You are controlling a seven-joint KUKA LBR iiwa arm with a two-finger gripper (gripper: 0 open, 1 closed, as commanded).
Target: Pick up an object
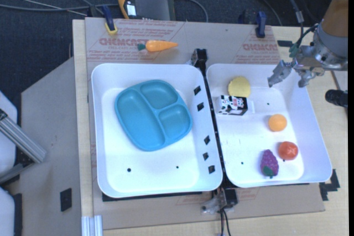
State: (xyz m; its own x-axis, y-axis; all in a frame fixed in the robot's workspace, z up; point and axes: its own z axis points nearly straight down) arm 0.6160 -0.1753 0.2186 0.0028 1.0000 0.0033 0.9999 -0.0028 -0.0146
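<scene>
Right bin [310, 119] holds fruit; open, empty end effector [290, 75] hovers above.

Grey arm [332, 36], orange band above wrist (black cable alongside), metallic two-finger tool [289, 78].

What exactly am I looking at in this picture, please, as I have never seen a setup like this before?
This is one camera fixed above a bench, looking down at a slant. The grey machine at the right edge is a robot arm, and its two-finger hand hangs open over the right bin's upper rim, holding nothing. In that bin lie a yellow piece, a small black-and-white carton, an orange ball, a red tomato and purple grapes, all toy-like. The left bin holds a blue divided plate. A toy carrot lies on the board behind the bins.
</scene>
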